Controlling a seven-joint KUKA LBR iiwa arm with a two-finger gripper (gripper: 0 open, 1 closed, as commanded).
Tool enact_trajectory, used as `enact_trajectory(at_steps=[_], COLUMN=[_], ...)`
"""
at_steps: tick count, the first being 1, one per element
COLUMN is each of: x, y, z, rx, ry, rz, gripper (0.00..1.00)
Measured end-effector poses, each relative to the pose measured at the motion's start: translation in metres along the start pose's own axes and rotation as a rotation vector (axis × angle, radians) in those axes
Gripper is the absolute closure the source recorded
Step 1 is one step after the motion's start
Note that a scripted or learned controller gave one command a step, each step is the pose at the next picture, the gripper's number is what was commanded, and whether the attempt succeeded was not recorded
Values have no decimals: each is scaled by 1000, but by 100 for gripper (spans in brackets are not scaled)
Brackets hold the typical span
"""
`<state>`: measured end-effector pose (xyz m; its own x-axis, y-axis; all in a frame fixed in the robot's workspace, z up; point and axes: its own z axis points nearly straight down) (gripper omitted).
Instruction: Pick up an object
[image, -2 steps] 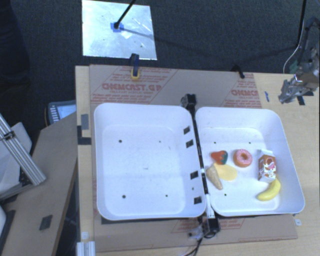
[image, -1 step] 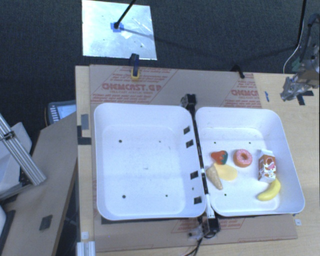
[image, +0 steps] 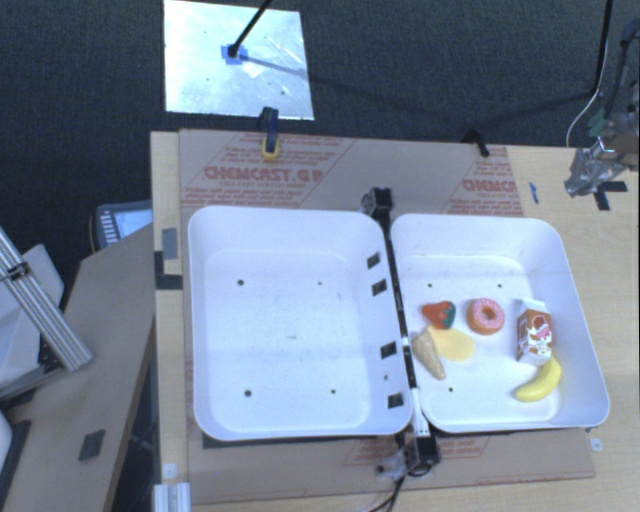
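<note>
Right bin (image: 560, 250) with banana (image: 538, 382), donut (image: 486, 315), carton (image: 534, 335), hand (image: 592, 172) beyond it (grip state unclear)

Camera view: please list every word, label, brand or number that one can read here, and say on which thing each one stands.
"CHEMCAST G" with unclear letters after it: red print on the brown board under the bins, on the camera's left.
"CHEMCAST": the same red print at an angle on that board, on the camera's right, partly hidden by the right bin.
The small carton has a printed front, too small and blurred to read.
</note>
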<state>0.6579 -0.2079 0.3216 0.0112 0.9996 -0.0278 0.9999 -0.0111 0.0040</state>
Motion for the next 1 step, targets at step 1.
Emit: enact_trajectory(at_steps=[1], x=[0], y=[1], z=[-11], rx=[-4], ry=[-2], rz=[-3], gripper=[100])
